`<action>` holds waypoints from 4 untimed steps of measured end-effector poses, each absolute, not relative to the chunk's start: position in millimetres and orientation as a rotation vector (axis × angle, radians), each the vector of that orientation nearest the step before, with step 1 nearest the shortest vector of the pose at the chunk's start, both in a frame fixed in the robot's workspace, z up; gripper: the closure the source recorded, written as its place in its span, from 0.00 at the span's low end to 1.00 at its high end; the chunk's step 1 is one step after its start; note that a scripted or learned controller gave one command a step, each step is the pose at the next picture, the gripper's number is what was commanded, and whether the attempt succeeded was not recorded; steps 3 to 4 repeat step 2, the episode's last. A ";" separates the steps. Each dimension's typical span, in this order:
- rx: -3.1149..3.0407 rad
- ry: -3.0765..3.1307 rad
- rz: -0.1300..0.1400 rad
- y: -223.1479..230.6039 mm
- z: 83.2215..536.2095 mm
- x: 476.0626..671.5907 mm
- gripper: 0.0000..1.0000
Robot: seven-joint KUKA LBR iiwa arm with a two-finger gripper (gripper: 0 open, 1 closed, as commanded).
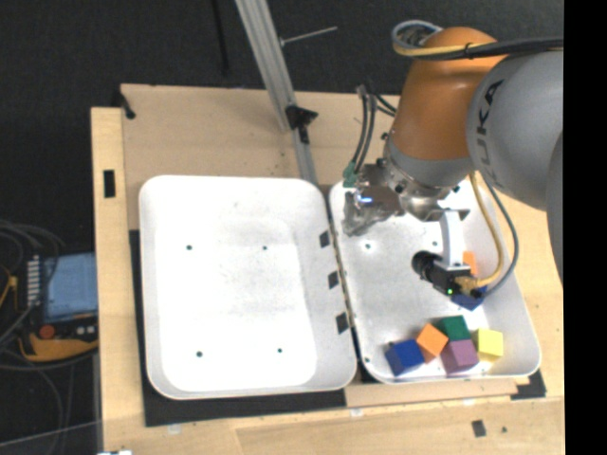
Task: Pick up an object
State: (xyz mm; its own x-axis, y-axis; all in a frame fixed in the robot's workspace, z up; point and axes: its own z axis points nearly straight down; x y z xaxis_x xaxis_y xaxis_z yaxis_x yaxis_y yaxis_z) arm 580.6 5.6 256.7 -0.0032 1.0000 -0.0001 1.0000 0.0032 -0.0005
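Observation:
Several small blocks lie clustered in the near corner of the right bin [379, 254]: a blue one [404, 355], an orange one [432, 339], a green one [455, 327], a purple one [461, 354] and a yellow one [489, 342]. Another blue piece [470, 300] peeks out near the bin's right wall, partly under a black fitting [432, 268] on the arm. My gripper [358, 214] hangs over the far left corner of the right bin, close to the divide between the bins and well away from the blocks. The wrist hides much of it.
The left bin [228, 282] lies beside the right one. A slanted metal post [270, 55] rises from behind the bins. The arm's orange band and grey body [474, 93] cover the right bin's far right. A blue box with cables [66, 292] sits off the bench's left.

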 end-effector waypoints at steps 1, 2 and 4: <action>-2.214 -2.227 0.000 59.8 250.3 553.9 1.00; -2.222 -2.220 -0.002 57.7 250.3 554.5 0.00; -2.222 -2.220 -0.002 57.7 250.3 554.5 0.00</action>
